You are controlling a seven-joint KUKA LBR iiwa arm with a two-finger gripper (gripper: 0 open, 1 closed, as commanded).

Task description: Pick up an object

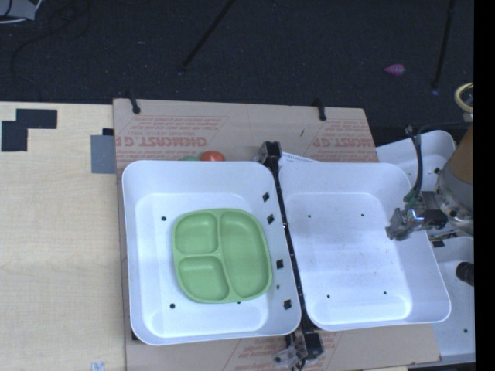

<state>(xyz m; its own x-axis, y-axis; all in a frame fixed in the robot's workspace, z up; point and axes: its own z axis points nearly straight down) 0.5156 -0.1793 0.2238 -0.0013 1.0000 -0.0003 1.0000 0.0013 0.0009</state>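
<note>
One gripper [401,224] hangs at the right-hand rim of the right bin [363,315], a small grey metal cluster at the end of the arm [456,195], which comes in from the right side. From where I stand I cannot tell how its jaws sit; the metal parts blur together, and nothing shows between them. A dark cable loops up from the wrist over the white surface behind it.

The right bin under the gripper shows a bare white floor with a few small dark dots near its corners.

Across the black divider [282,238] that runs between the two trays lies the left bin [147,315]. In it sits a green divided plate [222,255], flat on the floor and well apart from the gripper. It has three compartments: two smaller ones on the left and one long one on the right. It lies roughly in the middle of that bin, turned slightly askew.

Beyond the far rim of the left bin, on the cardboard sheet [232,134], a small orange-red object [212,157] peeks out, with a bit of green just beside it.
</note>
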